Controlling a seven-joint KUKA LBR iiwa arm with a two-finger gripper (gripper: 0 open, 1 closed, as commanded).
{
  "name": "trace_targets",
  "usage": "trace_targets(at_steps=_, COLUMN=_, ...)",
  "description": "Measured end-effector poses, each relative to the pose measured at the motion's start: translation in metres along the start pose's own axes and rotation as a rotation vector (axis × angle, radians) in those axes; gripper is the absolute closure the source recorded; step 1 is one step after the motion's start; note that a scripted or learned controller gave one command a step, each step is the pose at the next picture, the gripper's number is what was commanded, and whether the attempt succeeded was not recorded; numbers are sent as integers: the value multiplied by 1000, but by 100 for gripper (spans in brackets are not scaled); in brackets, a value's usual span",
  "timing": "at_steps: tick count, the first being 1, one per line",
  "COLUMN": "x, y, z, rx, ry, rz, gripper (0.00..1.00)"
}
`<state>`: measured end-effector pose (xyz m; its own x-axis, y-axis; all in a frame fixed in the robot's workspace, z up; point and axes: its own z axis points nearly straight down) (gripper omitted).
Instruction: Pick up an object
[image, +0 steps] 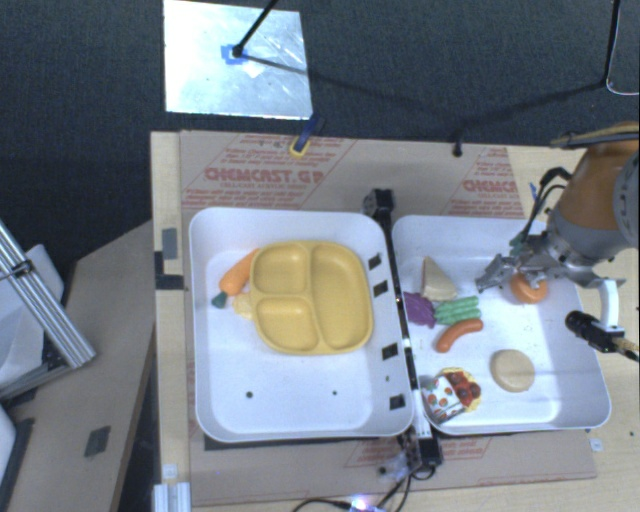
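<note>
the metal two-finger claw (510, 272) hung low in the right shallow white bin (590, 400), beside a small round orange toy (529, 290); its grip could not be told. nothing looked lifted, so the pick remained undone.

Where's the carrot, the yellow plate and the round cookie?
Orange toy carrot (237, 271), camera view, middle of its body.
Yellow plastic divided plate (352, 330), camera view, right rim.
Round tan cookie (514, 369), camera view, centre of its top.
</note>
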<state>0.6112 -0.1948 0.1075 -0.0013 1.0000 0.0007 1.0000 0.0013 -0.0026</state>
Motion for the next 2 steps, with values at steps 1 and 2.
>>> trace_targets(at_steps=1, x=1, y=3, z=20, rx=-7, ry=-1, rz=-1, gripper=0)
trace_targets(at_steps=2, x=-2, y=5, z=7, rx=-18, ry=-9, rz=-2, gripper=100)
